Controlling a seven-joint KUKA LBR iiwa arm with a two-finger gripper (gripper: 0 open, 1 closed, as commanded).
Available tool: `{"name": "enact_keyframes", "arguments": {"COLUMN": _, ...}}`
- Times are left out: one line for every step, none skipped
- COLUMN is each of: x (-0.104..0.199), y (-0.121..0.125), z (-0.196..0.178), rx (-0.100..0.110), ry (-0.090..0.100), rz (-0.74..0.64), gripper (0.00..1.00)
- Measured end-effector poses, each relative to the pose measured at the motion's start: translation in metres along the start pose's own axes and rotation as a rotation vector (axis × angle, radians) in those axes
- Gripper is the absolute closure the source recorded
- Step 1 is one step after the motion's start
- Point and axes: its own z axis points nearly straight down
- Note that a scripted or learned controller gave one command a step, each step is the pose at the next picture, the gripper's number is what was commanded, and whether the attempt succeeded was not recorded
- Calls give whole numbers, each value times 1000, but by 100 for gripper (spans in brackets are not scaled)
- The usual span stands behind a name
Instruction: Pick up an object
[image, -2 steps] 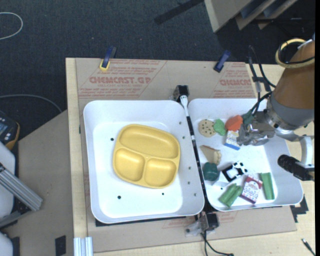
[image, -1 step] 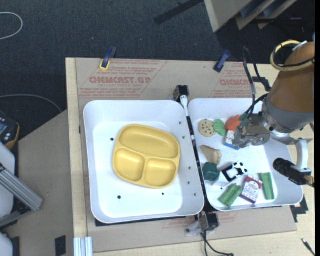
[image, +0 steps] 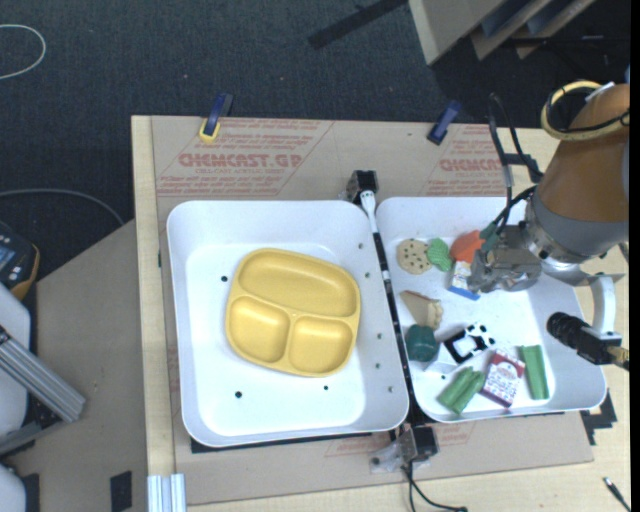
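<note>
Hovering low over the right bin (image: 585, 395), the gripper (image: 497, 272) sits beside the orange toy (image: 466, 246); its grasp state can't be told; crowded neighbours like the cookie (image: 411, 256) risk a miss

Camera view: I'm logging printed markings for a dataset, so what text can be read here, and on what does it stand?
"CHEMCAST GP", red print on the brown protective sheet behind the left bin.
"CHEMCAST", partly cut off, on the same sheet behind the right bin.
Smaller red lines around both: too blurred to read.
Red and white packet in the right bin: print too small to read.
Black and white marker block: a pattern, no letters.
</note>
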Motion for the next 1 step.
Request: {"name": "enact_keyframes", "arguments": {"x": 2, "y": -4, "z": -1, "rx": 2, "ry": 1, "rz": 0, "gripper": 100}}
